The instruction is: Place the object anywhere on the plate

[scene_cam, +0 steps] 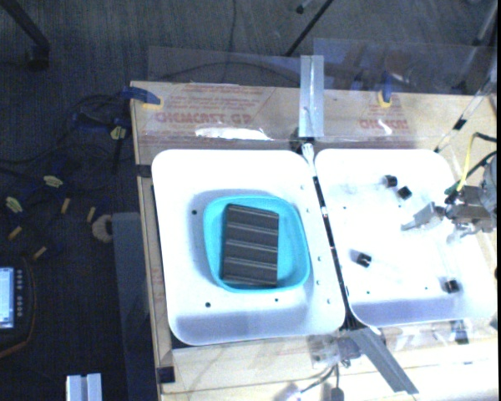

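Dark carpet (67,82) surrounded the worktop (234,111), with loose cables (92,119) and small yellow bits (54,182) scattered left of it, and a lit handheld screen (0,299) near the lower left corner of the camera view. Cardboard sheets printed in red covered the worktop's far part, and a metal post (311,94) stood upright at the far end of the seam between the two bins.

Taking the plate (255,241) as landmark: it was blue, roughly square with rounded corners, and it sat in the middle of the left bin (184,307). A dark grey ribbed block (251,245), the object, lay flat on the plate, inside its rim, with its long side running away from the camera and its ridges crosswise.

Right of the plate, across the seam, lay the right bin (384,299). Four small dark pieces (361,259) rested on its floor, well apart from each other: two toward the far side, one nearest the plate, one at the near right corner.

Farthest from the plate, at the right bin's right edge, the end effector (434,217) reached in from the right, its grey fingers pointing left over the white floor. I cannot tell whether it was open or closed; the picture was too blurred there. Yellow wires (468,170) rose just behind it.
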`<action>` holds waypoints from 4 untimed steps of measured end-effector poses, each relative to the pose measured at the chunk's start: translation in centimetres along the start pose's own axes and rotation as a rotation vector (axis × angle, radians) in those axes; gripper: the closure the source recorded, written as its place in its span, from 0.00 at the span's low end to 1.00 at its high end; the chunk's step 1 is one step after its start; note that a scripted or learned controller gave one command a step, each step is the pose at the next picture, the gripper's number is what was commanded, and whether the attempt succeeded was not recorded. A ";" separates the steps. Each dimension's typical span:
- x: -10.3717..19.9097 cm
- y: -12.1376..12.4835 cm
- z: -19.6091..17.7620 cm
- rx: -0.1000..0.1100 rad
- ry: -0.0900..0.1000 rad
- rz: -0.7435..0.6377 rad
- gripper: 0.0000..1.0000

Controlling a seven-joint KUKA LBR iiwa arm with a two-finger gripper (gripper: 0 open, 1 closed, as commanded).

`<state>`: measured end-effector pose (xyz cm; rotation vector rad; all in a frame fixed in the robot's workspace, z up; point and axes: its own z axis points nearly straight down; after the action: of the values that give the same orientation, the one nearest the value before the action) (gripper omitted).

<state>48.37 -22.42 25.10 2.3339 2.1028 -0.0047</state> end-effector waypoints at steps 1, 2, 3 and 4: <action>0.4 0.1 -10.8 -0.004 -0.002 0.019 0.00; 1.1 -0.1 3.7 0.001 0.003 0.108 0.00; 0.5 0.3 -12.5 -0.004 -0.002 0.153 0.00; 5.8 -0.4 -3.2 0.001 0.002 0.177 0.00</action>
<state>48.59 -16.62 28.24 2.5120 1.8893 -0.0035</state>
